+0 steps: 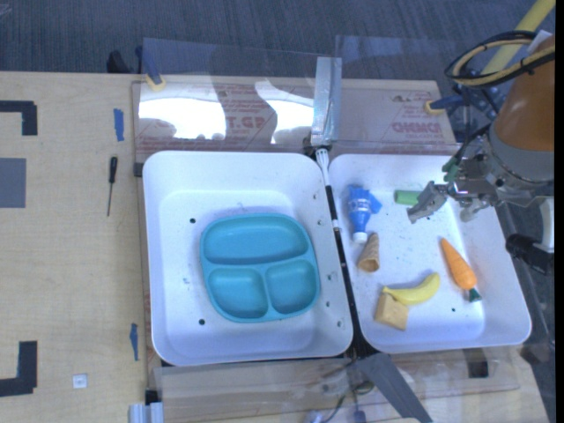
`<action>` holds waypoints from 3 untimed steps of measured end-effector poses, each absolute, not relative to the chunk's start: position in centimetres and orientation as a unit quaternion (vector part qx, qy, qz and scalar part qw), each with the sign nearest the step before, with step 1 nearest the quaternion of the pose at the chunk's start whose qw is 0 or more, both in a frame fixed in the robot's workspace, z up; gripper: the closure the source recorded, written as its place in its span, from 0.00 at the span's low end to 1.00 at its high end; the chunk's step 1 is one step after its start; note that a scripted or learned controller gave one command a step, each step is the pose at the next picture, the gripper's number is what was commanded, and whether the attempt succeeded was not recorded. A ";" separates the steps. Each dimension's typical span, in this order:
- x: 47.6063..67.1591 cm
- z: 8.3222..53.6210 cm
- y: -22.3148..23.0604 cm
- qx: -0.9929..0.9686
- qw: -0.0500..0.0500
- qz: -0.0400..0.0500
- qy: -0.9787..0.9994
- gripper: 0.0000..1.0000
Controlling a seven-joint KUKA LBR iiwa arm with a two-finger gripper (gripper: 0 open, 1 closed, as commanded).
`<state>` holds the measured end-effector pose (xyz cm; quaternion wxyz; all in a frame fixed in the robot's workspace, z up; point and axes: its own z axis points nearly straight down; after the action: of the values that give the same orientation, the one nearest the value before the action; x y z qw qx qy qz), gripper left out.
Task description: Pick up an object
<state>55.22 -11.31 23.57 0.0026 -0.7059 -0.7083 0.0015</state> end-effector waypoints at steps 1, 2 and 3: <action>48.7 19.0 -18.8 -0.728 0.003 0.003 -0.686 0.00; 52.4 10.6 -19.9 -0.614 0.004 0.001 -0.790 0.00; 52.8 11.8 -20.0 -0.614 0.001 -0.001 -0.789 1.00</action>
<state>52.77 -20.03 11.76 0.0005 -0.6141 -0.7892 -0.0006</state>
